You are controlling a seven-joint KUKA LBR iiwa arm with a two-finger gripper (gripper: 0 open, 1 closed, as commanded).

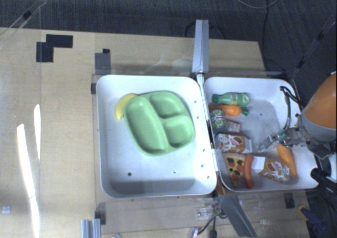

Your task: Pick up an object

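Observation:
The right bin (pixel 263 87) holds several toy foods. A green bottle (pixel 231 98) lies at its far left, with a carrot (pixel 230 110) just in front of it. Below these come a dark green packet (pixel 224 122), a printed snack packet (pixel 231 143) and a pizza slice (pixel 237 166). An orange packet (pixel 274 170) and a second orange carrot (pixel 286 158) lie near the front right. My gripper (pixel 278 138) hangs low over the right side of this bin, just above and left of the second carrot. Nothing is visibly held in it.
The left bin (pixel 113 174) holds a green divided plate (pixel 158 121) with a yellow banana (pixel 122 106) poking out from under its left edge. A metal post (pixel 201 47) stands behind the wall between the bins. My arm's orange band (pixel 322 109) overhangs the right bin's right rim.

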